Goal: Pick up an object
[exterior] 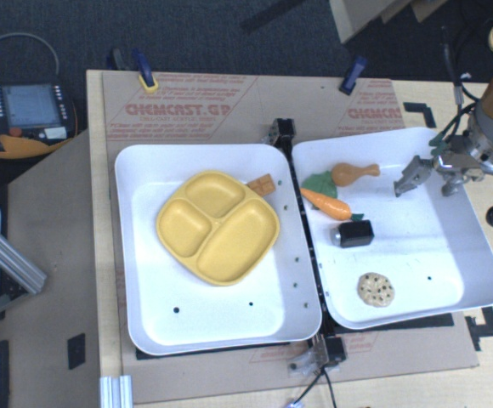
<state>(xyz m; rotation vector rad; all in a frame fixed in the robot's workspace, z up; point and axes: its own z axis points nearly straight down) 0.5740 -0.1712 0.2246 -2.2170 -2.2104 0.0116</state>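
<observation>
Right bin: holds every loose candidate; the arm reaches in over its far right part.
Gripper: fingers spread apart, nothing between them, hovering near the bin's far right side.
Drumstick: nearest object, lying to the gripper's left in the view, long axis roughly left-right, pointing toward the fingers.
Carrot: beyond the drumstick, slanted.
Cookie: well apart, toward the near edge.

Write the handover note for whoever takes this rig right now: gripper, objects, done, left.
Gripper: open, holding nothing, above the right bin's upper right part.
Right bin: drumstick, carrot, black block, cookie.
Left bin: yellow divided plate, small brown piece at its upper edge.
Done: nothing picked.
Left: close on one object and lift it.
</observation>
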